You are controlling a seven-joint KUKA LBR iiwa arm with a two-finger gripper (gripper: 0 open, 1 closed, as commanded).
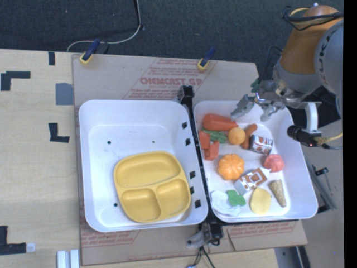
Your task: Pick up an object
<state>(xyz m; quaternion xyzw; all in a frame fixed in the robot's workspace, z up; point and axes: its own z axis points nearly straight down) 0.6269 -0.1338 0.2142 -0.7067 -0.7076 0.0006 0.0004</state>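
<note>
Gripper (255, 108) poised over the right bin, fingers spread apart, holding nothing; picking has not yet happened.

Toy food fills the right bin (304, 183): a long carrot (218, 121) lies just below and to the left of the fingertips, with a small orange ball (236, 135) and a small can (261, 144) close beneath them, while a pumpkin (231, 166) and a pale lemon (260, 200) sit farther off. Well to the gripper's left, the left bin (97, 128) holds a yellow divided tray (152, 185). Descent, closing and lifting all remain, as I judge it.

A yellow divided tray (152, 186) lies in the left bin (92, 127), well left of the pincer (255, 109); a black cable (135, 10) trails behind the table (33, 149).
</note>
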